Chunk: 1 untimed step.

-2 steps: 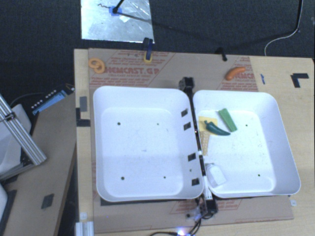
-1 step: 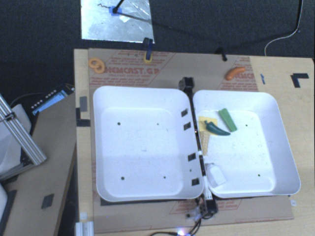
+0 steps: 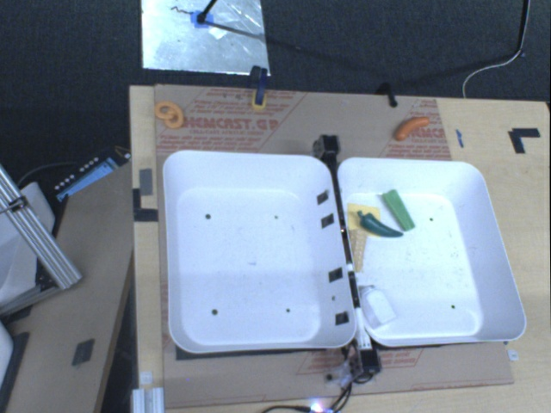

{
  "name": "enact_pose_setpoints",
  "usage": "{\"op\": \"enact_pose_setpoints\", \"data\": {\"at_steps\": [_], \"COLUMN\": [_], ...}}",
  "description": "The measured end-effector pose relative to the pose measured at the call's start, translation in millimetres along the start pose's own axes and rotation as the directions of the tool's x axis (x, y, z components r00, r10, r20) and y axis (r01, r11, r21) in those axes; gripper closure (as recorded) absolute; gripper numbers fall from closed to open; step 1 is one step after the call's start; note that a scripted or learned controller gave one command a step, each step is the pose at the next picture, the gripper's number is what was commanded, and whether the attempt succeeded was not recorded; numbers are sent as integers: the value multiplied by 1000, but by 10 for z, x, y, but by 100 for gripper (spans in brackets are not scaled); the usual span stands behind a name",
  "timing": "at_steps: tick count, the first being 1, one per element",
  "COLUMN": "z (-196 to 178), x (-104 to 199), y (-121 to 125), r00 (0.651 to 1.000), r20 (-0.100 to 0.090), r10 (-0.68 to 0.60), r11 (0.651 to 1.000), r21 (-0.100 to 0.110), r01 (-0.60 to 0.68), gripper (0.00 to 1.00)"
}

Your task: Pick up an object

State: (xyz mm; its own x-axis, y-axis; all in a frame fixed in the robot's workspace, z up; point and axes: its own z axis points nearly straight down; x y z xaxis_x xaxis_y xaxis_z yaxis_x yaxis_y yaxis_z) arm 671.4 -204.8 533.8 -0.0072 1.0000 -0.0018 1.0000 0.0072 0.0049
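Observation:
The right bin (image 3: 482, 256) holds a light green block (image 3: 398, 209), a dark teal curved piece (image 3: 380, 225) just left of and below it, a pale yellow flat piece (image 3: 362, 213) against the bin's left wall, and a white object (image 3: 377, 306) in the near left corner. The left bin (image 3: 250, 248) shows bare white floor.
On the brown board behind the bins lie an orange pretzel-shaped item (image 3: 170, 114) at the far left and an orange sausage-shaped item (image 3: 411, 128) at the far right. A yellow and blue clamp (image 3: 257, 89) sits at the board's back edge. A metal frame (image 3: 34, 235) stands at left.

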Motion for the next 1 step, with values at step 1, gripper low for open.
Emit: {"op": "enact_pose_setpoints", "data": {"at_steps": [1], "z": [1097], "x": [842], "y": [-558], "r00": [1000], "r20": [-8], "r10": [-3], "r11": [1000], "r21": [16], "r01": [3], "gripper": [100]}}
